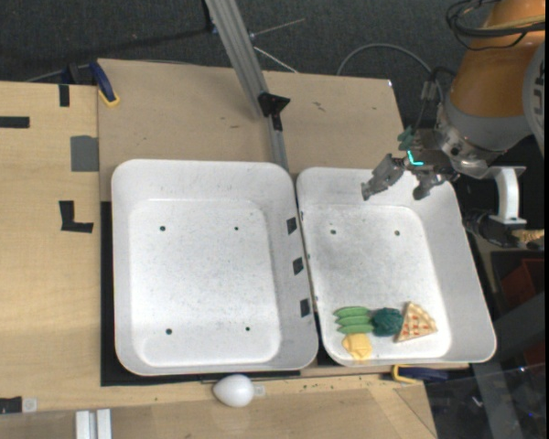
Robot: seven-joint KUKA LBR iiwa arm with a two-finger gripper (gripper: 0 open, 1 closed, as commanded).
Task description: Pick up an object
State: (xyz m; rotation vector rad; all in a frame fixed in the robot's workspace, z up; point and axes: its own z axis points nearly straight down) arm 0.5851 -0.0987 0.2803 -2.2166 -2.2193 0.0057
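A pale wooden bench (pixel 192 122) carries two shallow white bins side by side, with dark carpet beyond its far edge and black tape marks along its left side. No readable writing shows anywhere. The left bin (pixel 201 263) sits beside the right bin (pixel 393 245). The gripper (pixel 403 183) hangs over the right bin's far edge, fingers spread apart, holding nothing. Toy food clusters at that bin's near edge: green pea pod (pixel 352 316), dark green piece (pixel 385 319), yellow piece (pixel 357 344), pizza slice (pixel 414 323). A white egg (pixel 233 390) lies on the bench's near edge.
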